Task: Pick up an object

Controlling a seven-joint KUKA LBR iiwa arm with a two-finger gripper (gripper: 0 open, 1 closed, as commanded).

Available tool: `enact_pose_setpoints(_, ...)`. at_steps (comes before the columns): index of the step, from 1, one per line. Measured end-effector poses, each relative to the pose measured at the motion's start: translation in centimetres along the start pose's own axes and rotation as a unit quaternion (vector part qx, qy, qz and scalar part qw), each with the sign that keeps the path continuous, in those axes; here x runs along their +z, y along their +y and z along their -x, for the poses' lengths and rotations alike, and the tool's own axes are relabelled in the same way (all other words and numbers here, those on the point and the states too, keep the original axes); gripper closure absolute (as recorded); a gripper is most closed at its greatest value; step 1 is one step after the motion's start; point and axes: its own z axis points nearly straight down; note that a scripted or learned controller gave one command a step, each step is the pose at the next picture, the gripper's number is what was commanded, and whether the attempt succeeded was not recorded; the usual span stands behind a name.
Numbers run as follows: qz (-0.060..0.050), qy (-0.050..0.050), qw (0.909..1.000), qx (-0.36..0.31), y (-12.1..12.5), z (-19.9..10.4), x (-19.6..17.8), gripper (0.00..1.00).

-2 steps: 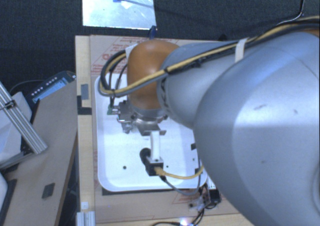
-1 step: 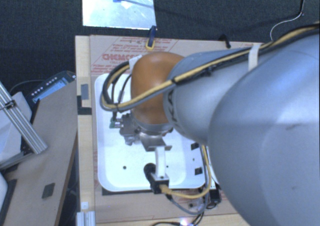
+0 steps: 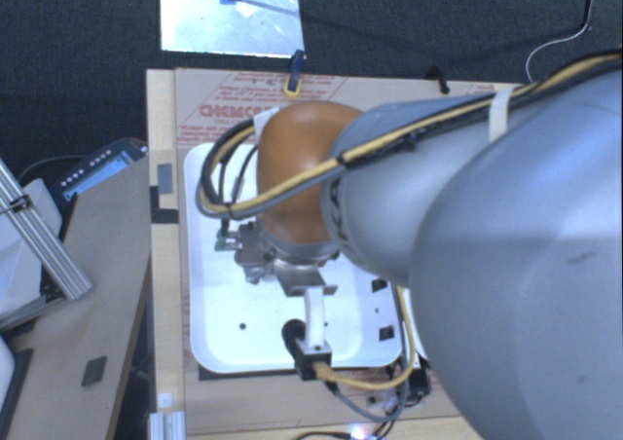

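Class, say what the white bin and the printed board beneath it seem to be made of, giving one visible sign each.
The white bin looks like smooth plastic: uniform white, rounded moulded corners, slight sheen. The printed board is likely cardboard or fibreboard: matte tan surface, red lettering.

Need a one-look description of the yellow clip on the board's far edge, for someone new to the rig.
Find the tan board with red print that lies under the white bin, and follow it to its far edge, just below the shiny silver sheet. The yellow clip sits on that edge, under the sheet's right corner. It is the only small yellow piece there, topped by a dark stub.
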Motion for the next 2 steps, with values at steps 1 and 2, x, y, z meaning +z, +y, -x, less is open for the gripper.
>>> enact_pose_setpoints(1,-0.001,0.0,1.0,0.001,0.0,0.04,0.3,1.0)
enact_pose_setpoints(2,0.0,0.0,1.0,0.0,0.7,-0.04,0.43,1.0)
